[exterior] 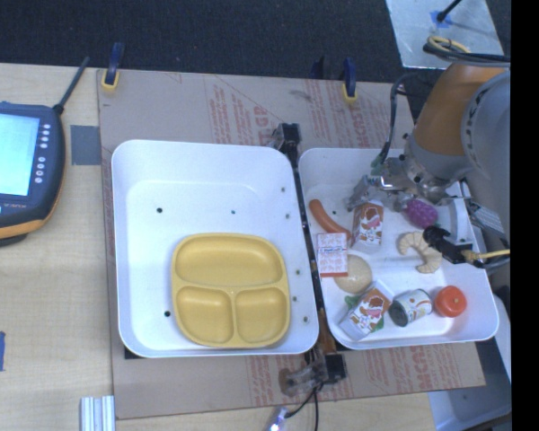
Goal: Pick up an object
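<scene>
Objects for picking are gathered in the right bin (490,326): a sausage (326,216) at its left side, a small can (368,224) just right of it, a purple piece (420,211) farther right, a croissant (421,250) near the middle, a flat red-and-white packet (331,253) on the divide between the bins, a pale round piece (355,274) beside the packet, a carton (366,314) and a second can (410,307) lying at the near side, and an orange-red piece (449,302) at the near right. The end effector (384,186) is seen low over the far part of this bin, just above the small can and left of the purple piece; whether its fingers are spread or pressed together cannot be told, and nothing is seen between them. The arm (458,119) enters from the right. A yellow tray (231,289) with three compartments lies in the near part of the left bin (135,178). A tablet (16,169) rests on the counter (36,330) at far left.
</scene>
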`<state>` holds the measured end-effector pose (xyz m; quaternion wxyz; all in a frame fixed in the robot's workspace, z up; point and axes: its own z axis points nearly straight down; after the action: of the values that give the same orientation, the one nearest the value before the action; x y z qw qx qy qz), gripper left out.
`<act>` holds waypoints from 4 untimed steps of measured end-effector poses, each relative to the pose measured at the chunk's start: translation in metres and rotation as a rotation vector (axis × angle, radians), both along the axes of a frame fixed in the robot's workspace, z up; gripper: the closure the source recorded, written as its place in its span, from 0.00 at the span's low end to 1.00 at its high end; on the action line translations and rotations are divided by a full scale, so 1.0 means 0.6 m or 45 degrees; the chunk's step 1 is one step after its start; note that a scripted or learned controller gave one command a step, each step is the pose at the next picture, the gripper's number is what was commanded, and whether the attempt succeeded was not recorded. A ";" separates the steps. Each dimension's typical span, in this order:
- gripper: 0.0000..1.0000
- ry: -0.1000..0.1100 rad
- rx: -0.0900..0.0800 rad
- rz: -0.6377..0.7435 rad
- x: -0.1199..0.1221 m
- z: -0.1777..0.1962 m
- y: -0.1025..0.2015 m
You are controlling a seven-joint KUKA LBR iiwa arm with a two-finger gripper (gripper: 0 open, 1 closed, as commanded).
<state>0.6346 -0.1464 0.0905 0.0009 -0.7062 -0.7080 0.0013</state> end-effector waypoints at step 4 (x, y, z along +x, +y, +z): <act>0.00 0.006 0.001 0.002 -0.074 -0.001 0.046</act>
<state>0.5903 -0.1188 0.0898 0.0028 -0.7057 -0.7085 0.0027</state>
